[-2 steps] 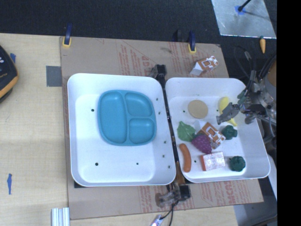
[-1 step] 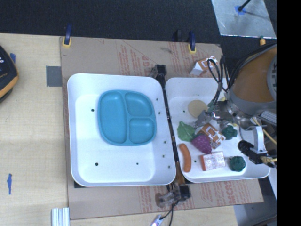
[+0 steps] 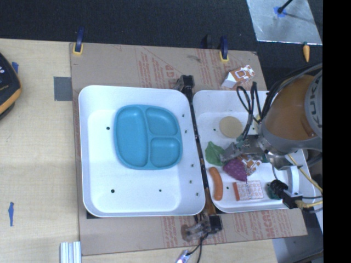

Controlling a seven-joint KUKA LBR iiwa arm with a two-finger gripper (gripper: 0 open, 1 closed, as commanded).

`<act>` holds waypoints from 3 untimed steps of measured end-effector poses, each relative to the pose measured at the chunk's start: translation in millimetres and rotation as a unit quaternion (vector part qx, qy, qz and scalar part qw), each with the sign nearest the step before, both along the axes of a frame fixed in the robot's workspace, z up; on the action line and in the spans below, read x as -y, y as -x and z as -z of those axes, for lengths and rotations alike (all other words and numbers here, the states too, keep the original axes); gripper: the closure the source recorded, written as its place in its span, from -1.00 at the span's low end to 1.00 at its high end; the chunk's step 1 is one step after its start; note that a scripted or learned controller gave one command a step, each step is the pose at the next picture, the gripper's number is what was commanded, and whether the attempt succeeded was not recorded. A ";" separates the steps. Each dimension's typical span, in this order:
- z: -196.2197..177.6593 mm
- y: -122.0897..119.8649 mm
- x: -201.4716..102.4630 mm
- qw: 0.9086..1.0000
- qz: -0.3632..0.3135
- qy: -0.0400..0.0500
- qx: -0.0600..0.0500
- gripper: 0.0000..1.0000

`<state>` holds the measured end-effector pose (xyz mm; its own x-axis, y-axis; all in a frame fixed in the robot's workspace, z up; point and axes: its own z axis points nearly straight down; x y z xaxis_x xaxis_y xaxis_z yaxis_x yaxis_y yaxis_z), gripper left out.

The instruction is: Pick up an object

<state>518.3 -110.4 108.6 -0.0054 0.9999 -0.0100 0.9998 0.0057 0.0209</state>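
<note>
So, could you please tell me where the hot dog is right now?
The hot dog lies in the right bin, near its front-left corner, just left of the red-and-white packet and below the green leaf.

Print present, none of it legible.

Faint red lettering running in slanted lines across the brown cardboard sheet (image 3: pixel 159 64) under the bins, too blurred to read. Part of a large dark letter on the arm's orange band (image 3: pixel 293 111), cut off at the frame edge. Red-and-white pattern on a small packet (image 3: pixel 248 190), unreadable.
</note>
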 end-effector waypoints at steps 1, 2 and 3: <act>16.4 -64.8 -15.7 1.000 0.000 -0.004 -0.011 -1.00; 16.3 -127.6 20.9 1.000 0.001 -0.005 -0.011 -1.00; 16.3 -138.1 39.3 1.000 0.001 -0.005 -0.011 -1.00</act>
